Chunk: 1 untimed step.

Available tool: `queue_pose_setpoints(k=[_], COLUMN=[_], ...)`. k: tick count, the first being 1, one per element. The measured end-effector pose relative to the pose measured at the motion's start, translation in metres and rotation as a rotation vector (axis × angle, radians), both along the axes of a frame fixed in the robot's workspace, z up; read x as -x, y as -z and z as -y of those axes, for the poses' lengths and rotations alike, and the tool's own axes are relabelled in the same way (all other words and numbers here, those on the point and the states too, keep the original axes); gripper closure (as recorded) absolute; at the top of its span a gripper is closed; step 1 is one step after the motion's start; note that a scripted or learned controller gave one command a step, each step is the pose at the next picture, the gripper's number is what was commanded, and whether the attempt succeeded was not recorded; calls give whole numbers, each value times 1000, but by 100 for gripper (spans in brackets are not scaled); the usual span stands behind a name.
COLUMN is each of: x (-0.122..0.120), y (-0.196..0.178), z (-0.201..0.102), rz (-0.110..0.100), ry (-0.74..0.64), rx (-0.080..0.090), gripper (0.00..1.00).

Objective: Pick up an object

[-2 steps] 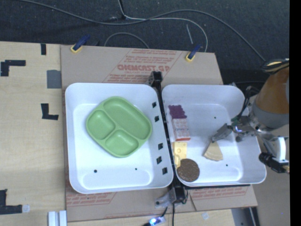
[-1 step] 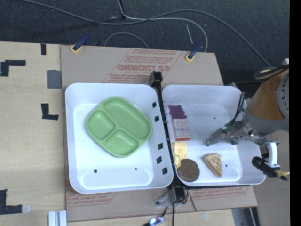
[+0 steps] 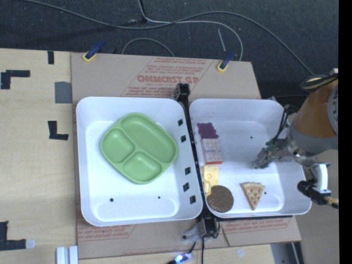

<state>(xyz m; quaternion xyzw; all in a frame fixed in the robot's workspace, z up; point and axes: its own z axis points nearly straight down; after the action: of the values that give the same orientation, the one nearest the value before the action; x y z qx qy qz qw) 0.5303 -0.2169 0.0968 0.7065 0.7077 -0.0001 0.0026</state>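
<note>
- Right now, parked low over the right bin [image 3: 236,108], near its right wall: gripper [image 3: 263,160] at the end of the grey arm [image 3: 313,131] reaching in from the right.
- Too small and dark at the tip to tell whether spread or clenched; nothing visibly caught there.
- Nearest candidate: pizza slice [image 3: 253,193], lying flat on the bin floor, below the tip and apart from it.
- Also on offer, along the bin's left side from top to bottom: purple grapes [image 3: 207,130], pink-and-white block [image 3: 212,150], yellow cheese wedge [image 3: 210,175], brown round cookie [image 3: 220,198].
- Over in the left bin [image 3: 93,202]: green divided plate [image 3: 139,147], awkward for two fingers, probably best left alone.
- Best bet: go for the pizza slice — short travel, open floor around it.
- Line up above the slice first, then drop straight down and straddle its narrow width.
- Close only once down at floor level; flat pieces likely to slip from a high pinch.
- Lift slowly and check for something actually carried.
</note>
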Motion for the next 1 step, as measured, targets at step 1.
queue_pose_setpoints(k=[1], x=[-5], y=[-43], z=[-3], rz=[-2], ry=[0], rx=[-3], gripper=[100])
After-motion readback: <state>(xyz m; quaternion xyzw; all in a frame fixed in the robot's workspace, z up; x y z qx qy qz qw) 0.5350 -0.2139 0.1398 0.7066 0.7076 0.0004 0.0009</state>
